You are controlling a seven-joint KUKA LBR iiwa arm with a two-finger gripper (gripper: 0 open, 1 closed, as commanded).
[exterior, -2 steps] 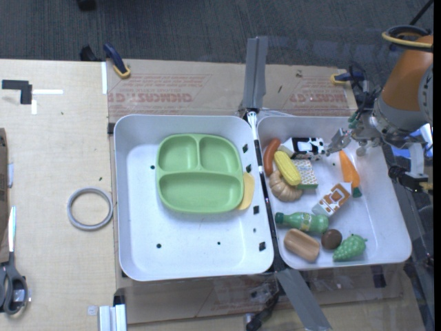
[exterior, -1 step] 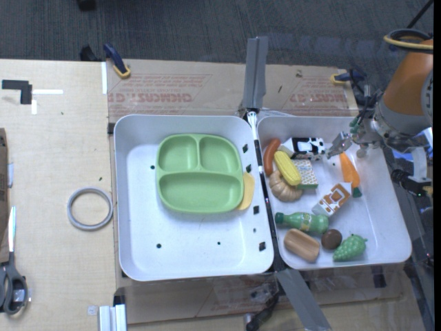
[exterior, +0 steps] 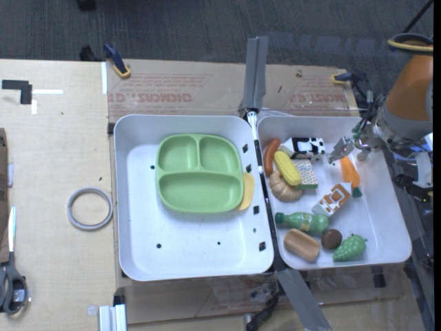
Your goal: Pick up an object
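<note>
My gripper (exterior: 351,148) hangs over the upper right part of the right bin (exterior: 386,205), its fingers spread open with nothing between them. Just below it lies an orange carrot (exterior: 350,173) with a green tip. Further left in this bin are a black-and-white cow toy (exterior: 308,145), a yellow corn cob (exterior: 286,167), a red sausage (exterior: 269,154) and a croissant (exterior: 284,189). Toward the front lie a small juice carton (exterior: 333,200), a green bottle (exterior: 303,221), a bread roll (exterior: 302,245), a brown ball (exterior: 331,238) and green grapes (exterior: 350,248).
The left bin (exterior: 138,205) holds a green divided plate (exterior: 200,173) with a yellow piece (exterior: 249,190) tucked under its right edge. A tape ring (exterior: 90,207) and scissors (exterior: 12,281) lie on the bench at the left. The arm's orange band (exterior: 412,85) rises at the right.
</note>
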